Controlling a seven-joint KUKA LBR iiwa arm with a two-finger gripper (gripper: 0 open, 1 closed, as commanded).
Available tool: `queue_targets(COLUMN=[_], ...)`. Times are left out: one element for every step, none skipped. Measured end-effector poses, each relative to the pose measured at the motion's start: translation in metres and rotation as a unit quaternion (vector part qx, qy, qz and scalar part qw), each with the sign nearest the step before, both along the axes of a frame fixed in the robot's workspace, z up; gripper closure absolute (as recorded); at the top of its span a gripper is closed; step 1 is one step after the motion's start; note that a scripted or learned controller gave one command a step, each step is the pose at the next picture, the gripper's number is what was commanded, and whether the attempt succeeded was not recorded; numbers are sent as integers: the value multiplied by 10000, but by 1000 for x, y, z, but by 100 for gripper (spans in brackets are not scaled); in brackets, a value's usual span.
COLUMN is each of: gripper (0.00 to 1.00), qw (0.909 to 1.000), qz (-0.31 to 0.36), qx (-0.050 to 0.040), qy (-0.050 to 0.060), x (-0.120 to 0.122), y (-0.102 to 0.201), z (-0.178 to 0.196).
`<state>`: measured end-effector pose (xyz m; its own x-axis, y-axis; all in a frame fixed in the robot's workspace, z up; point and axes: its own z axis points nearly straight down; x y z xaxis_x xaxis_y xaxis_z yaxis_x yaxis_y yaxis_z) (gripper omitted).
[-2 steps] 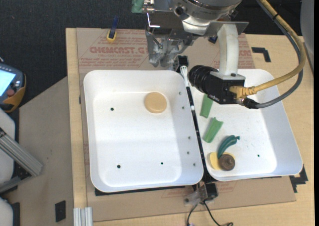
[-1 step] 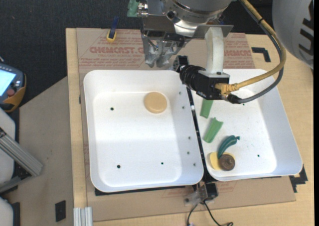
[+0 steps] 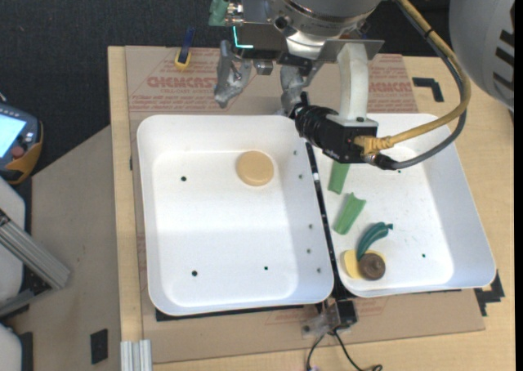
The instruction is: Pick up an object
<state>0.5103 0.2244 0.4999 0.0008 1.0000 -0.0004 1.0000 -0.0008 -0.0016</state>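
Tan round disc (image 3: 256,168), flat and smooth, lies in left bin (image 3: 163,198) upper middle. Gripper (image 3: 263,87) hangs above the bins' far edge, 2 fingers spread open, nothing between them. Green pieces (image 3: 347,214) in right bin (image 3: 458,222)

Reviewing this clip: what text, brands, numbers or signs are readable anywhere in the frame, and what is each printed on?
"CHEMCAS...": red print on the cardboard under the bins, upper left; its end is hidden behind the gripper.
Mirrored red print on the cardboard at upper right: too broken up to read.
Lit screen at the left edge: too blurred to read.
White bins: no text seen.
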Motion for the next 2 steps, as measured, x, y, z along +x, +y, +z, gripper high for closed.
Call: queue_targets(gripper=[100,0], qw=[10000,10000], qz=[2,0], qx=[8,4], qy=[-13,-8], x=[0,0], y=[1,1], z=[11,10])
